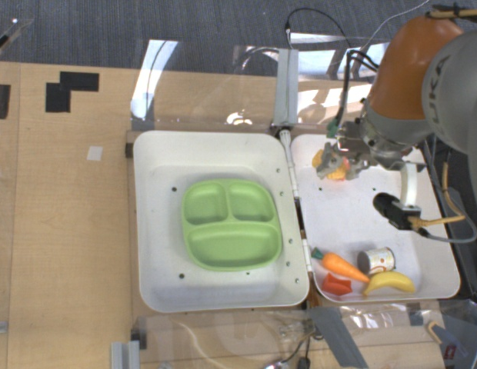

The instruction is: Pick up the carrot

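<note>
Carrot laid beside banana and can at right bin's near edge, gripper poised far back, its state not discernible.

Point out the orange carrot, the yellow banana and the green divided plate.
Orange carrot point(342, 265): camera view, middle of its body.
Yellow banana point(389, 283): camera view, middle of its curve.
Green divided plate point(231, 246): camera view, large lower compartment.

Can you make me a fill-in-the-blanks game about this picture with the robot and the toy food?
1. The carrot lies in the ____ bin.
2. The divided plate in the left bin is coloured ____.
3. Touching the can at the right bin's near edge is a yellow ____.
4. The gripper hangs over the right bin's ____ end, away from the carrot.

Missing words: right; green; banana; far
</note>
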Robot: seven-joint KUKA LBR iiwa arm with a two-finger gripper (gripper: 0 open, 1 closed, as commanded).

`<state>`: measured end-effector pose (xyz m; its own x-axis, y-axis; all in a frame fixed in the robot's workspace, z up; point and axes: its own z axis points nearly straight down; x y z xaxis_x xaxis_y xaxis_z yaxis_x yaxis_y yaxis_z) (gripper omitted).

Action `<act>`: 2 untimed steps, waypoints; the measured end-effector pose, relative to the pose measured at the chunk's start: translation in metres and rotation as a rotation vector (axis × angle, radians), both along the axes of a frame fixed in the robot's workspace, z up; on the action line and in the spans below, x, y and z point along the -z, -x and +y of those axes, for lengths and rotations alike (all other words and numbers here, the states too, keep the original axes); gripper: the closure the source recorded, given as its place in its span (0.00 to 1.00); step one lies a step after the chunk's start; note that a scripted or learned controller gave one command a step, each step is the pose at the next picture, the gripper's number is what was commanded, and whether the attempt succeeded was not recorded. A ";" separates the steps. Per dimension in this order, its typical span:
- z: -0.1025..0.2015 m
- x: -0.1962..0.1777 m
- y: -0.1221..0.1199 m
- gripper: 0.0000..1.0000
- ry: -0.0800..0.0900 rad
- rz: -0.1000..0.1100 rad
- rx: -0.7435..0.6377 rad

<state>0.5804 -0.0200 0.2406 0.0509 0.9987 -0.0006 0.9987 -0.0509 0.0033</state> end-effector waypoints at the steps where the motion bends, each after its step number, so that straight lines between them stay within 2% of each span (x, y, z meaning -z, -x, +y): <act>1: 0.055 0.001 -0.015 1.00 -0.001 0.000 0.007; 2: 0.101 0.013 -0.019 1.00 -0.001 0.002 0.402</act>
